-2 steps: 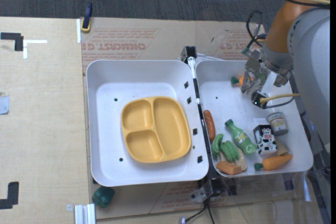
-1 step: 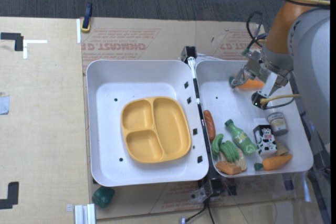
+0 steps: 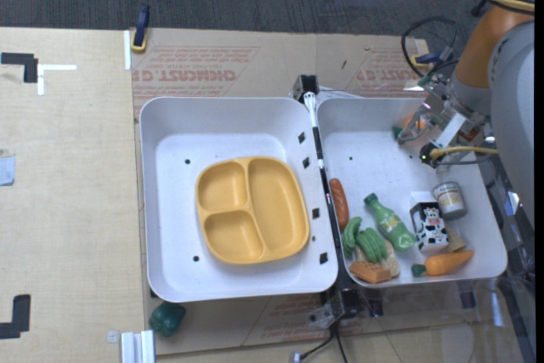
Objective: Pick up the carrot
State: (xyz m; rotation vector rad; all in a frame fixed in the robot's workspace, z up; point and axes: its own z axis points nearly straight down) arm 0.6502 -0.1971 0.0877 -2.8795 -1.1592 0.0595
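Hovering at the far right corner of the right-hand bin [image 3: 340, 119], the arm's tool [image 3: 422, 134] sits well apart from the carrot [image 3: 445, 263], which lies on its side in the bin's near right corner, green tip toward the left and orange body angled up toward the right wall. By the look of it the pick has not begun in earnest: the approach step is in hand, and the next move calls for carrying the tool across the bin toward the near edge, turning it square to the carrot's length, then lowering beside the small cow-patterned carton [image 3: 431, 228] without nudging it. Something small, orange and green, shows just by the tool, but whether it is pinched or merely lies beneath cannot be told, nor how wide the tool stands. A yellow divided plate [image 3: 252, 209] rests in the left bin [image 3: 161, 208].
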